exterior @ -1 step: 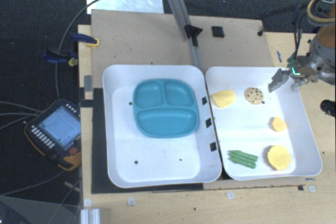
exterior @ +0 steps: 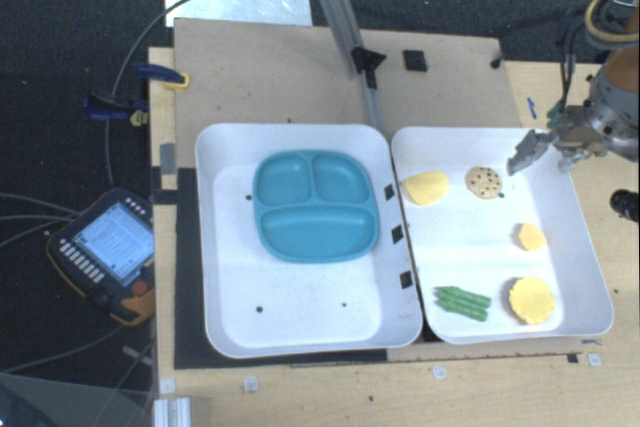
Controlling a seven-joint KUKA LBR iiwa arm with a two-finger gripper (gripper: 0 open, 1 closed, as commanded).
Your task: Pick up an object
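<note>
No text, label, brand, number or sign can be read anywhere. The handheld control pendant point(exterior: 103, 253) at the left has a lit screen, but whatever it displays is too small and blurred to make out. The small black tags point(exterior: 396, 233) along the seam between the two white bins carry no markings that can be read.
</note>
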